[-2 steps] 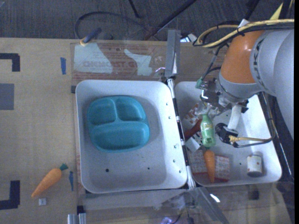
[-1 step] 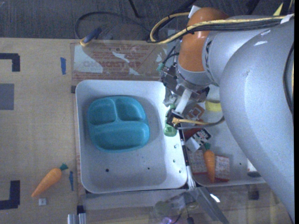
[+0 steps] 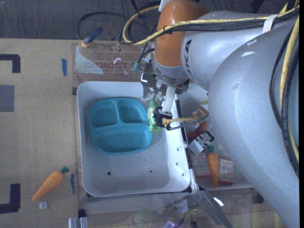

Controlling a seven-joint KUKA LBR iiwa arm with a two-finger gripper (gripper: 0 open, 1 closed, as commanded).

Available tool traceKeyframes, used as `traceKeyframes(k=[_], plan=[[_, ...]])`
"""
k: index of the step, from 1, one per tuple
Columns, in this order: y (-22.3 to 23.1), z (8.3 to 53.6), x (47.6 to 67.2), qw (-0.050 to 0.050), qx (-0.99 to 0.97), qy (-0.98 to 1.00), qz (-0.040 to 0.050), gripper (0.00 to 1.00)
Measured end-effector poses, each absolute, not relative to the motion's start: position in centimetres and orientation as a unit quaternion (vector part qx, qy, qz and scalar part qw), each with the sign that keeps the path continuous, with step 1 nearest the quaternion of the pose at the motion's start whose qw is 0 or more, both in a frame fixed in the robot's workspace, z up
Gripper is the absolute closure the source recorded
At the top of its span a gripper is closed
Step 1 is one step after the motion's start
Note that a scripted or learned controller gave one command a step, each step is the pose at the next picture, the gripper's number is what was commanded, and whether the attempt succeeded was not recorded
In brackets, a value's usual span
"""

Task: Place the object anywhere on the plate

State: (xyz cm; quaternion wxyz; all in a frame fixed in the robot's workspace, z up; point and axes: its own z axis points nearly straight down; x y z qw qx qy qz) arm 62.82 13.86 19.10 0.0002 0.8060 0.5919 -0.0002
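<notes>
A teal divided plate (image 3: 118,126) lies in the upper part of the left white bin (image 3: 133,175). A small green object (image 3: 152,117) sits at the plate's right edge, against the bin's right wall. My gripper (image 3: 153,103) hangs directly over the green object, reaching down from the orange-banded wrist. The wrist hides the top of the green object, and I cannot make out whether it is gripped or just lying by the plate's rim.
The right bin holds a carrot (image 3: 213,168), a reddish item (image 3: 201,127), a black-and-white piece (image 3: 204,138) and a flat printed packet (image 3: 224,167). Another carrot (image 3: 47,185) lies on the bench left of the bins. The arm covers most of the right bin.
</notes>
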Motion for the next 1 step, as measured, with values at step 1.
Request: traceKeyframes(k=[1], plan=[[13.89, 19.12, 62.82, 0.0, 0.806, 0.592, -0.0003, 0.0]])
